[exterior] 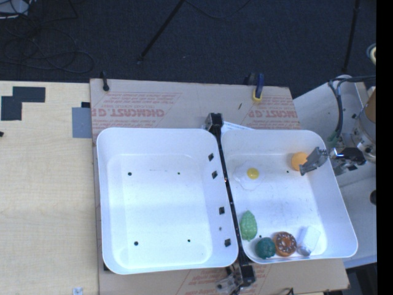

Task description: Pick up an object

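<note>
The right bin (328, 192) holds several small objects. An orange ball (298, 160) lies near its far right wall. A fried-egg shape with a yellow centre (252, 174) rests near the divider. A green leafy piece (248, 225), a dark teal ball (265, 247), a brown sprinkled doughnut (284, 243) and a pale white piece (310, 238) sit along the near edge. My gripper (315, 160) reaches over the bin's right rim, right beside the orange ball. Nothing is visibly held between its fingers.
The left bin (104, 183) sits beside the right one, separated by a black clamp rail (222, 189). Both rest on a cardboard sheet (153, 106). Cables and arm hardware (350, 152) crowd the right edge.
</note>
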Controlling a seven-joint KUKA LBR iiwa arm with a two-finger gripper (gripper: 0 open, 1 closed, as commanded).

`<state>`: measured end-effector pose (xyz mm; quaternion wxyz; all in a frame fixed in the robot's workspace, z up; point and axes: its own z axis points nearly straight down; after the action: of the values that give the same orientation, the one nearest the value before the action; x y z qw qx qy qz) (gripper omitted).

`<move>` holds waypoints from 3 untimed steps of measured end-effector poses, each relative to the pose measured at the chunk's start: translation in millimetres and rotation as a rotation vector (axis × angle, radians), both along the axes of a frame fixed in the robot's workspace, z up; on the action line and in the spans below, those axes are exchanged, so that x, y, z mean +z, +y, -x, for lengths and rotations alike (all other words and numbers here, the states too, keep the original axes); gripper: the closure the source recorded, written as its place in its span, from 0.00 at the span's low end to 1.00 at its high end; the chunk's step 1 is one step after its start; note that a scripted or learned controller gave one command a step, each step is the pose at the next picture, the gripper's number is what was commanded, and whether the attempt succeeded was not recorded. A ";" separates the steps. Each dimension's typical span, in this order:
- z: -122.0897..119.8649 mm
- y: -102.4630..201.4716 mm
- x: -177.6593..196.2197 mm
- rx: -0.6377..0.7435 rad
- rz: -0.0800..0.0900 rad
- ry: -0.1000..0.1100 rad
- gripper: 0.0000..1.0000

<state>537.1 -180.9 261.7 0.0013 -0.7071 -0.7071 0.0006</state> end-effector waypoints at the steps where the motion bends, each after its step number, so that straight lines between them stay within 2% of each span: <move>1: -9.0 -32.8 -120.1 -0.001 -0.001 0.006 0.00; 2: -9.5 -34.0 -103.6 -0.004 0.000 0.001 1.00; 3: -9.2 -34.3 -104.0 -0.007 0.000 0.002 0.00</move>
<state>546.4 -215.2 157.7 0.0019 -0.7094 -0.7048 0.0011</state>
